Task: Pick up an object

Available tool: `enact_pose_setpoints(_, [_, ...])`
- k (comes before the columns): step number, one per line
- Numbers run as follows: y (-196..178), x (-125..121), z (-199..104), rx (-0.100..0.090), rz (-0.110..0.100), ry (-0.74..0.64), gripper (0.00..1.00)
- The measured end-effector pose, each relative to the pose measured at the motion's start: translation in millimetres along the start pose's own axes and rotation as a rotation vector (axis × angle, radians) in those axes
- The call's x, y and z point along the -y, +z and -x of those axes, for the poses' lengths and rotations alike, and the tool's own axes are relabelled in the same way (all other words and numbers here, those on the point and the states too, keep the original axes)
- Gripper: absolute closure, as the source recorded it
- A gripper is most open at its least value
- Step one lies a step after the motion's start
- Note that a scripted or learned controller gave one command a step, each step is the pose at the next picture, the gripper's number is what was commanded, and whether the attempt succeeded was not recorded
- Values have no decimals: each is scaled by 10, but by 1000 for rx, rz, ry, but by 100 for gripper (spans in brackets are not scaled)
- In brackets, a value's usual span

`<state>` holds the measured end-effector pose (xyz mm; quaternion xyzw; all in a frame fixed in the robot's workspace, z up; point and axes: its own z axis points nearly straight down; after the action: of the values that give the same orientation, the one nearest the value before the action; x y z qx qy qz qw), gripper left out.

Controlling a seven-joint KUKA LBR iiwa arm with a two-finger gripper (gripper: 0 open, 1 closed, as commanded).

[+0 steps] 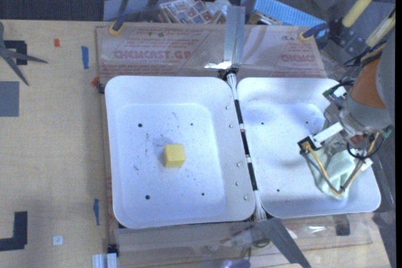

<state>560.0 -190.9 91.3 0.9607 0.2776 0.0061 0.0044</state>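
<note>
A yellow block sits alone in the left bin, untouched. Over the right bin, well apart from it, the gripper hangs with fingers spread. The reach seems barely begun; next it likely must cross left and descend squarely over the block.

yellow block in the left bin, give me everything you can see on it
The yellow block is a small cube-like piece, matte, possibly foam, top face lighter than its shaded side. It sits flat, turned slightly askew to the walls, near the middle of the left bin floor. Only the floor touches it; the gripper is over the right bin.
</note>
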Motion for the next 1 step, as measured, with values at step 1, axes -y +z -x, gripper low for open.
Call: enact_pose_setpoints(1, [-8, 211, 754, -5, -14, 71, 100])
